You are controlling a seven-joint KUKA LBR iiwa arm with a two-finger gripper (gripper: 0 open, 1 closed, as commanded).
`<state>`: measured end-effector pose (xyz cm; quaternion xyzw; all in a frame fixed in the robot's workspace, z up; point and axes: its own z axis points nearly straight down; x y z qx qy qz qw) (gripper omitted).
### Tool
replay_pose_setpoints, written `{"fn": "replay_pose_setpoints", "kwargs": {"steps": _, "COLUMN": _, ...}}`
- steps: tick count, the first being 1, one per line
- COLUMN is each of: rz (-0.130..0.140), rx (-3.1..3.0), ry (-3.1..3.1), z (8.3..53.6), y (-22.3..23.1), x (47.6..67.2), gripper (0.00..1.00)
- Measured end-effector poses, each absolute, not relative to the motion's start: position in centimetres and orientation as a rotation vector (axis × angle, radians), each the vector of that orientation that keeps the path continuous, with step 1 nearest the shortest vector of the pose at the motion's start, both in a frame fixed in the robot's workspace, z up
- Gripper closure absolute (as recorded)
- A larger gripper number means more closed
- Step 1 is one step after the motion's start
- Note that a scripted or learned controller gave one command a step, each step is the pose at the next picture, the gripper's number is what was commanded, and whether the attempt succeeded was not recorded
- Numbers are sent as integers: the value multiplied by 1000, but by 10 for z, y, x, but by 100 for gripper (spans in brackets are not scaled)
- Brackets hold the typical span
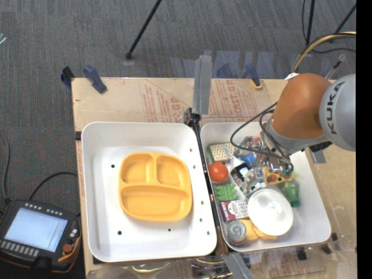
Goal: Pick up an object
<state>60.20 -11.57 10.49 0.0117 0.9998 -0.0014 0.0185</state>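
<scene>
Gripper (264, 166) lowered into cluttered right bin (321, 214); grip state cannot be told. Tomato (218, 171) seen left of it, white bowl (270, 211) below, yellow tray (156, 186) far left.

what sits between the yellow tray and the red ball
In the camera view, the yellow tray and the red ball are separated by bare left-bin floor, then the two bins' adjoining rims.

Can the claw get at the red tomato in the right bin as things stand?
Probably yes. The tomato lies uncovered at the left side of the right bin, near the divider, nothing on top. The claw sits over the clutter just right of it. Tight neighbours could hamper a grasp.
</scene>
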Motion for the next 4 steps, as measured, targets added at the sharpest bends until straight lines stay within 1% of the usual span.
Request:
{"fn": "replay_pose_setpoints", "kwargs": {"steps": 1, "rz": 2, "rx": 305, "ry": 3122, "z": 89, "y": -103, "x": 598, "gripper": 0}}
{"fn": "replay_pose_setpoints", "kwargs": {"steps": 2, "rz": 1, "rx": 97, "ry": 3136, "z": 111, "y": -158, "x": 590, "gripper": 0}}
{"fn": "replay_pose_setpoints", "kwargs": {"steps": 3, "rz": 4, "rx": 42, "ry": 3142, "z": 87, "y": -121, "x": 594, "gripper": 0}}
{"fn": "replay_pose_setpoints", "kwargs": {"steps": 4, "rz": 1, "rx": -127, "ry": 3132, "z": 89, "y": -210, "x": 581, "gripper": 0}}
